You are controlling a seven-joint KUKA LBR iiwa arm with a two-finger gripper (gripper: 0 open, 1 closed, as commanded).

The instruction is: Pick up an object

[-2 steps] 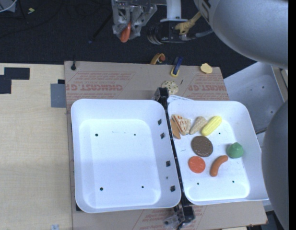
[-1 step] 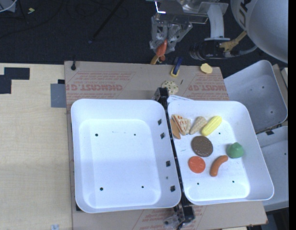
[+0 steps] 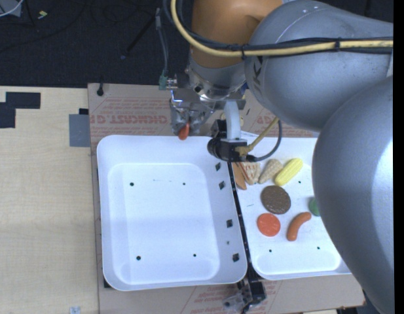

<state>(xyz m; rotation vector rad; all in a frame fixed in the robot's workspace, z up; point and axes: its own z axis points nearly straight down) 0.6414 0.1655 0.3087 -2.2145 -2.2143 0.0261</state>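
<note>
We locate the gripper (image 3: 183, 124) above the far rim of the left bin (image 3: 110, 175), at roughly 12 o'clock of that bin. A small orange-red object (image 3: 183, 133) sits at the fingertips. We judge it is pinched between them, but the view is too small to confirm contact on both sides or to tell how wide the jaws stand. Its position above the rim, rather than in a bin, suggests that it is being carried.

At 4 o'clock from the gripper, a black fitting (image 3: 226, 148) with a cable hangs over the divide between the bins.

Further out at 4 o'clock, the right bin (image 3: 300, 263) holds the remaining items, grouped close together:
- a ridged tan piece (image 3: 247, 173) against the left wall;
- a pale piece (image 3: 271, 170) and a corn cob (image 3: 288, 171) just beside it;
- a brown disc (image 3: 276, 199) at centre;
- a red disc (image 3: 268, 225) and a sausage (image 3: 297, 226) at 6 o'clock of the brown disc;
- a green item (image 3: 314, 206) partly hidden by the arm (image 3: 332, 64).
</note>
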